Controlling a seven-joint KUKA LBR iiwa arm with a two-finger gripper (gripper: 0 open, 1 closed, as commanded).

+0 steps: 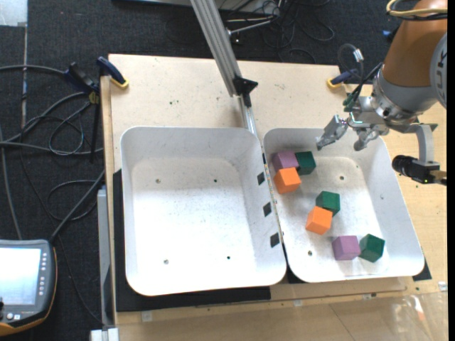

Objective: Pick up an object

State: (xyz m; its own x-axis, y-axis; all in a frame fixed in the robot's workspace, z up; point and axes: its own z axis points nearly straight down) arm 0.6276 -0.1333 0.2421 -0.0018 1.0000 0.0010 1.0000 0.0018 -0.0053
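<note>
six blocks (319, 219) crowd right bin (398, 212); open jaws (346, 134) above its far edge.

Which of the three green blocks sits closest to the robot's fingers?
The green block beside the purple one at the right bin's far end, touching the purple block there. The other two greens lie further toward the near edge.

Two white bins: smooth, faintly glossy plastic look; left bin (192, 204) speckled with dark flecks. Blocks inside right bin (384, 212), orange (288, 180), purple (346, 247), green (328, 202): matt, smooth faces. Bench top (178, 91) under bins: pale wood-like board, matt, scuffed. Slanted pole (213, 34) above bins: brushed metal. Gripper (345, 133): bare grey metal.
</note>
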